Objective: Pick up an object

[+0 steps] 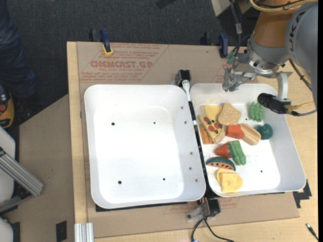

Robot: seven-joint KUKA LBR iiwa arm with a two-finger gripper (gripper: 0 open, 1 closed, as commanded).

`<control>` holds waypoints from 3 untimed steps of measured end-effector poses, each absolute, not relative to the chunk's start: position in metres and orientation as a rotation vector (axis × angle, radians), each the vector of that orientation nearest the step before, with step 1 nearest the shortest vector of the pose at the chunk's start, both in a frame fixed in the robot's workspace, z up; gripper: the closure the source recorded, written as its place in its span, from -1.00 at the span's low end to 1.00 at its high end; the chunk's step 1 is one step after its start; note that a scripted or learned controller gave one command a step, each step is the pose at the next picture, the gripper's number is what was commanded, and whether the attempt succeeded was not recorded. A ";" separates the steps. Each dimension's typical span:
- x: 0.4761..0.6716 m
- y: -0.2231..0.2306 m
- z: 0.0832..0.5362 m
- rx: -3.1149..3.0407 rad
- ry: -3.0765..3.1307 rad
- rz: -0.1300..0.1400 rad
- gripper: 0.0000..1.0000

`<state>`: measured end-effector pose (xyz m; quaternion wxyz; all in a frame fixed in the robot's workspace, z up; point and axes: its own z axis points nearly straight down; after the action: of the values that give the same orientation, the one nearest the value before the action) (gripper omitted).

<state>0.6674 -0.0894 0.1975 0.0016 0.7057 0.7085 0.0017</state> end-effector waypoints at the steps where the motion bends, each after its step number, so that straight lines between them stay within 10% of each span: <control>1: 0.610 -0.124 0.105 2.234 2.223 -0.013 1.00; 3: 0.639 -0.144 0.089 2.211 2.217 0.005 1.00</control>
<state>0.6389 -0.1441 0.0886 0.0051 0.7061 0.7081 0.0016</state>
